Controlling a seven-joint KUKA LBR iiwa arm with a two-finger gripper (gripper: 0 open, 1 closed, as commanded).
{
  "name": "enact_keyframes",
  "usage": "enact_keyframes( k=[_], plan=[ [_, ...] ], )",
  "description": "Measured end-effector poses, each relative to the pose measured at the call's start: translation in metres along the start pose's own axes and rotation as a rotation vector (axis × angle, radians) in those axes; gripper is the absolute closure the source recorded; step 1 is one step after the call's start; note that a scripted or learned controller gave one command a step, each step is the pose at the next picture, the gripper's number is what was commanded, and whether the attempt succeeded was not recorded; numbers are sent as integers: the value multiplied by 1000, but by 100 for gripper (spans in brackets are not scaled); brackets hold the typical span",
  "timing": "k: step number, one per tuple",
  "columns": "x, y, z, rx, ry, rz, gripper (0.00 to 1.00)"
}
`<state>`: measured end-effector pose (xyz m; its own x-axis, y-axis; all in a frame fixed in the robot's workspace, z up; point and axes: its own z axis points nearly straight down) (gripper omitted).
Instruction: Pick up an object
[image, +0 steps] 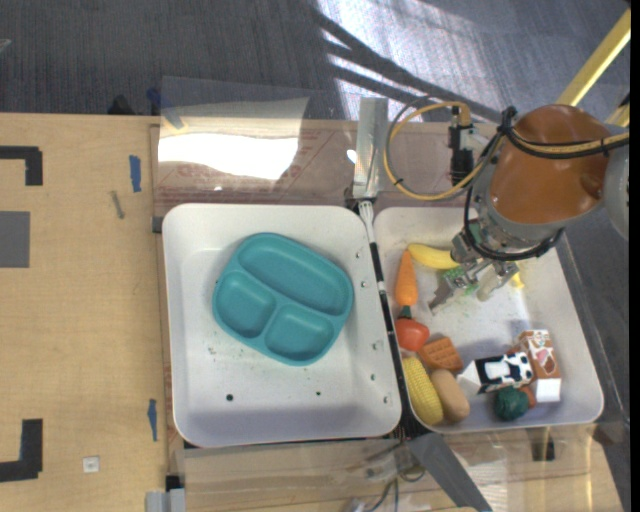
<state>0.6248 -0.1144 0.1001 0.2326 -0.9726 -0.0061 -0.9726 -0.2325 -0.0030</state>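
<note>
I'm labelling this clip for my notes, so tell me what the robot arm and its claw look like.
The arm is grey with a broad, rounded orange band above the wrist. Black cables run along it, and a yellow cable loops beside it. Below the band sits a dark wrist ring, then a small metallic claw with two thin silvery fingers.

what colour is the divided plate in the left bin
Teal, a blue-green; the divided plate shows plainly in the camera view.

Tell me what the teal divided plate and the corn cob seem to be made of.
Teal divided plate: likely moulded plastic, matte to satin; one even colour, rounded compartment ridges, a soft sheen. Corn cob: probably toy plastic or rubber; flat uniform yellow and a smooth outline. The view is too coarse to be sure.
</note>
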Motion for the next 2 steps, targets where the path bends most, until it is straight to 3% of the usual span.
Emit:
enact_keyframes(
  k=[1,2],
  plan=[
    [-4,55,11,8,5,124,0],
    [-39,108,11,12,7,118,0]
  ],
)
